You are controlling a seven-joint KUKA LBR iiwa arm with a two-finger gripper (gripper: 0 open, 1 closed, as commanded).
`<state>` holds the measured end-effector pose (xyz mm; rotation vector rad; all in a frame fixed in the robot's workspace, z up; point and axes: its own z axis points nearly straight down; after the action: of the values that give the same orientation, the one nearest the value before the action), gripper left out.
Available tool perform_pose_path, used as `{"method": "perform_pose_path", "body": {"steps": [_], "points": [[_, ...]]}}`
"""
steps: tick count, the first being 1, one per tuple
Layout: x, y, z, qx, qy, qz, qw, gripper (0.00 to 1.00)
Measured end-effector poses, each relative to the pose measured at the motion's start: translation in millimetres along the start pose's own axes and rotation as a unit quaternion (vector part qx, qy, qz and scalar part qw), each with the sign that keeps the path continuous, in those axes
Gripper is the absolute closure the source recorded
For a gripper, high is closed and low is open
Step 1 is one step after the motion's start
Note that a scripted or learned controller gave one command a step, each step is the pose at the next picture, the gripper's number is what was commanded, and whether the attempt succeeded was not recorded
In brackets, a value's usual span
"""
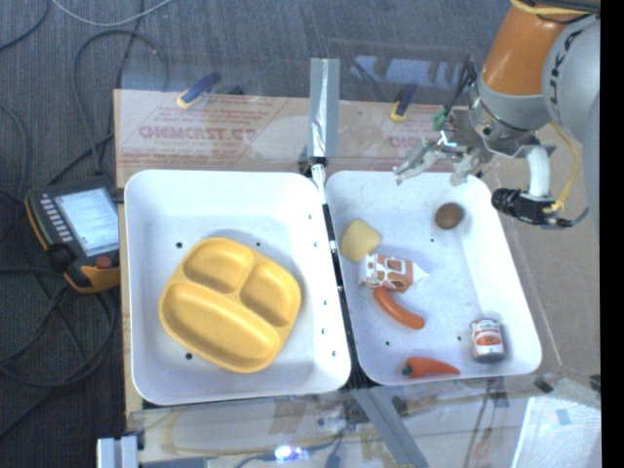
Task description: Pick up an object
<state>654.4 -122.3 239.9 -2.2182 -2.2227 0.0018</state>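
Lying loose in the right bin (pixel 507 291) are the things on offer, and none of them has been lifted yet. A small brown ball (pixel 448 215) sits nearest the far rim, closest to the gripper (pixel 441 162). Toward the bin's left wall rests a pale yellow lump (pixel 358 239), and just beside it a small red-and-white carton (pixel 392 272) lies on its side. A sausage (pixel 400 309) lies just below the carton, a carrot (pixel 429 367) sits near the front rim, and a little can (pixel 487 338) stands in the front right corner.

The gripper hangs above the far edge of that bin, its two fingers spread apart with nothing between them. It looks to be above the items, not down among them, with the brown ball just in front of it.

Judged by this, the task is barely begun: no object chosen by contact, no grasp made, no lift. What remains is the whole pick, meaning lowering over one item, closing on it and raising it clear.

The left bin (pixel 146 213) holds a yellow divided tray (pixel 230 303), well apart from the gripper. A handheld control pad (pixel 78 224) lies on the floor to the left of the bench.
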Motion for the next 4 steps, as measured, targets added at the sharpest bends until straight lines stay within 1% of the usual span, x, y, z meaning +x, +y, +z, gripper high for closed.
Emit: {"method": "perform_pose_path", "body": {"steps": [1, 2, 3, 4], "points": [[-1.4, -37.1, 143.7, 0.000, 0.000, -0.016, 0.9999, 0.00], [1.4, -98.8, 149.7, -0.008, -0.002, -0.029, 0.9995, 0.00], [17.1, -138.3, 149.3, -0.011, -0.005, -0.093, 0.9956, 0.00], [17.3, -136.8, 139.8, -0.011, -0.003, -0.092, 0.9957, 1.00]]}}
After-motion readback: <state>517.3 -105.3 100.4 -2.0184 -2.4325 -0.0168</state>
